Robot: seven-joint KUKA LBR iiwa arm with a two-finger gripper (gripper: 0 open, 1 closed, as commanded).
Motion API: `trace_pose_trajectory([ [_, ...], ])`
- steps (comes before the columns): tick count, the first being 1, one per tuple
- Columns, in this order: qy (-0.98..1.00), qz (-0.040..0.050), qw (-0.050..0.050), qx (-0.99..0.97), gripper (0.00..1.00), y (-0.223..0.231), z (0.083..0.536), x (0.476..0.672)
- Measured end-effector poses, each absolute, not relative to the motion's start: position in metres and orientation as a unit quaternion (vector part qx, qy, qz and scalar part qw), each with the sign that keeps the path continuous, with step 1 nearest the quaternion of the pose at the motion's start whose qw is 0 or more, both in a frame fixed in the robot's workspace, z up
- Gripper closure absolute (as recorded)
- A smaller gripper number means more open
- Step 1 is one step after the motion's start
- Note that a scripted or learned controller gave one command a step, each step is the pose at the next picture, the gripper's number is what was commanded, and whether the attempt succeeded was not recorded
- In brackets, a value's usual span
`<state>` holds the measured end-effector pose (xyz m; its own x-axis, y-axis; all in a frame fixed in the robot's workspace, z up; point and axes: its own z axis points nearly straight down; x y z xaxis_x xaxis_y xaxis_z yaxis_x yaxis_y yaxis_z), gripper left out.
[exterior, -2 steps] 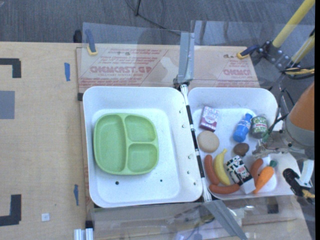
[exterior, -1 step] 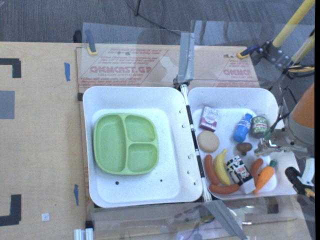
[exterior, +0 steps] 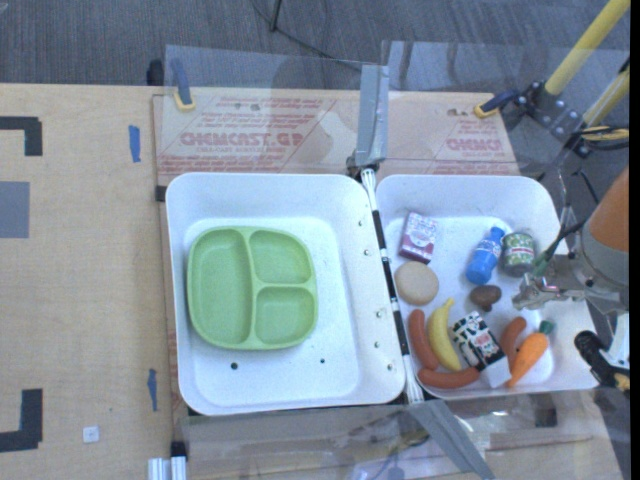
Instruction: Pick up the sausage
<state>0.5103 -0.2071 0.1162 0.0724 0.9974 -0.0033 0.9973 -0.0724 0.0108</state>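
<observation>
I've got the jaws (exterior: 535, 290) near the right bin's (exterior: 470, 186) far-right edge; can't tell if they're apart or together. Sausage (exterior: 419, 337) lies well left of them & lower, beside the banana (exterior: 442, 333). Approach step, I'd say: next needs shifting over, then descending.

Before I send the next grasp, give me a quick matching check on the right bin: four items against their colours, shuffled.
Items:
1. banana
2. carrot
3. bottle
4. small carton

Colours:
A. blue
B. pink
C. yellow
D. orange

Pairs: 1-C, 2-D, 3-A, 4-B
</observation>
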Motion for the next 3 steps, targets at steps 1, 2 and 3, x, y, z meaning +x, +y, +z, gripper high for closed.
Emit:
trace_pose_trajectory([
  [1, 0.681, 0.0024, 0.005, 0.732, 0.00, -0.207, 0.116, 0.510],
  [2, 0.709, 0.0010, 0.001, 0.705, 0.00, -0.203, 0.086, 0.494],
  [3, 0.709, 0.0017, 0.003, 0.706, 1.00, -0.204, 0.097, 0.495],
])
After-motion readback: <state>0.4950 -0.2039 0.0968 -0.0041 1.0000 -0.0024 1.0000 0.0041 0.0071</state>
